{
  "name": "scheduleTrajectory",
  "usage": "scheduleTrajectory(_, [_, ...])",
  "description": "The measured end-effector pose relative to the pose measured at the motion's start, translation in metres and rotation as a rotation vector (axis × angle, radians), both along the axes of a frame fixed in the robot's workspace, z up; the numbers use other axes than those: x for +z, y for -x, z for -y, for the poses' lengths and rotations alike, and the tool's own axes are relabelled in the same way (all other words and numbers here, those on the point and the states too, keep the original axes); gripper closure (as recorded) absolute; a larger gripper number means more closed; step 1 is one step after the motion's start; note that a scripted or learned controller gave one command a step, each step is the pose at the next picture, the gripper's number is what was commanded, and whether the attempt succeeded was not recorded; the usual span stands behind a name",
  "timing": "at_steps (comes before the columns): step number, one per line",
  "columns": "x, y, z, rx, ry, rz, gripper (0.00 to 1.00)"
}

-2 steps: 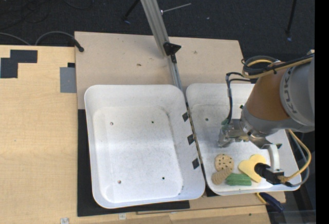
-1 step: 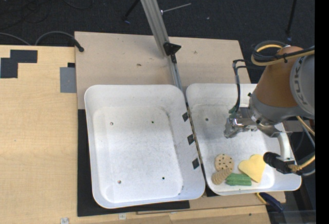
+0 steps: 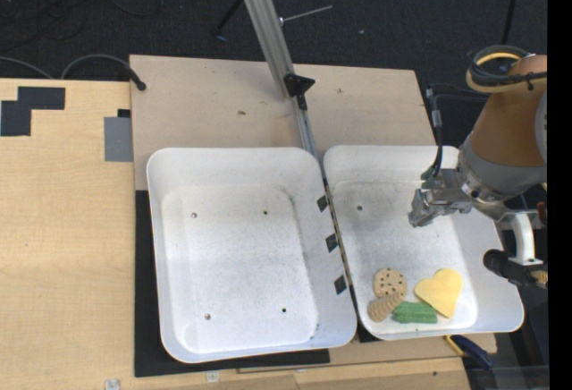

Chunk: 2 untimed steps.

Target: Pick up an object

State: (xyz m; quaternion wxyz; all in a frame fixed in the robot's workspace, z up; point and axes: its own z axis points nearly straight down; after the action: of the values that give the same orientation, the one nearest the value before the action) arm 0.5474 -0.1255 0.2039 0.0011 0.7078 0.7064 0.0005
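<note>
At the near edge of the right bin [image 3: 483, 321], close to its near-left corner, four small objects lie bunched together. Nearest is a green piece [image 3: 415, 313], flat and elongated, lying lengthwise along the near wall. Touching its left end is a tan ridged piece [image 3: 384, 307], angled and partly tucked under a round tan cookie [image 3: 390, 281] with dark specks like chocolate chips. To the right of the cookie and just above the green piece lies a yellow heart-shaped piece [image 3: 441, 291], smooth and flat, its point towards the near edge and its lower rim overlapping the green piece. All four rest on the bin floor, none of them lifted.

Further in, over the middle of the right bin towards its right wall, the gripper [image 3: 423, 211] hangs from the grey arm [image 3: 503, 147] with its orange band. It is well apart from the bunch of objects and nothing shows between its fingers; from this slant I cannot tell how far the jaws stand apart.

The left bin [image 3: 170, 200] lies beside the right one, their inner walls meeting along a line marked with small black clips [image 3: 332, 241].

Beyond both bins, the bare tan board [image 3: 206, 102] of the bench runs to the far edge, and a silver aluminium beam [image 3: 265, 21] slants up from a black bracket [image 3: 298, 85] near the board's middle.
</note>
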Motion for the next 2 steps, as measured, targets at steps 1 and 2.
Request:
scheduleTrajectory(1, [0.049,0.002,-0.008,0.003,-0.001,0.001,1.0])
scheduleTrajectory(2, [0.055,-0.005,-0.063,0.006,-0.003,-0.003,1.0])
